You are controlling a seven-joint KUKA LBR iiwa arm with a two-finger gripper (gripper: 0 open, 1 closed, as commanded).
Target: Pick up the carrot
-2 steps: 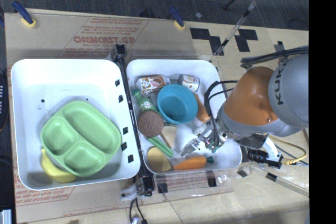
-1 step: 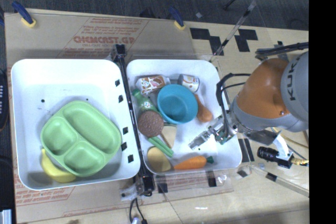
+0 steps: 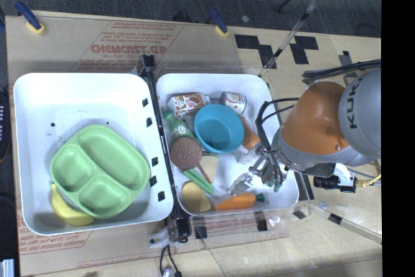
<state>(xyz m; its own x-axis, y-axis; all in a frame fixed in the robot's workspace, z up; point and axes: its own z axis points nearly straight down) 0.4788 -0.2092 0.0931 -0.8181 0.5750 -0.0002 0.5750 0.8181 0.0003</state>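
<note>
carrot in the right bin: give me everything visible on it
The carrot is a small orange toy, plastic by the look, with a green tip at its right end. It lies flat, lengthwise along the near wall of the right bin, beside a round yellowish piece. The claw hovers just above it; contact is unclear.

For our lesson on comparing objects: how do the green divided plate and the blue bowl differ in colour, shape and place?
The green divided plate is pale green, while the blue bowl is blue. The plate is shallow with three compartments; the bowl is round with one deep hollow. The plate lies in the left bin, the bowl in the right bin. Both face open side up.
</note>
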